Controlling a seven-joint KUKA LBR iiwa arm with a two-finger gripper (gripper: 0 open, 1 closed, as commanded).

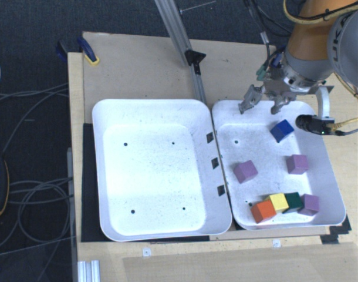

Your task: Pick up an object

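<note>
My gripper [263, 103] hangs open over the far edge of the right bin [229, 157], with one finger [248, 101] to the left and the other at the right; nothing is between them. A blue cube [281, 130] lies just below and to the right of it. Two purple cubes [245, 171] [297, 164] sit mid-bin. Along the near edge stand an orange block [263, 211], a yellow block [278, 202], a green block [293, 201] and a third purple cube [310, 204].
The left bin [149, 169] lies beside the right one, joined by black clips [215, 162]. A slanted metal pole [179, 34] rises behind the bins. Cables trail on the floor at left. A black cylindrical part [313, 124] sticks out beside the blue cube.
</note>
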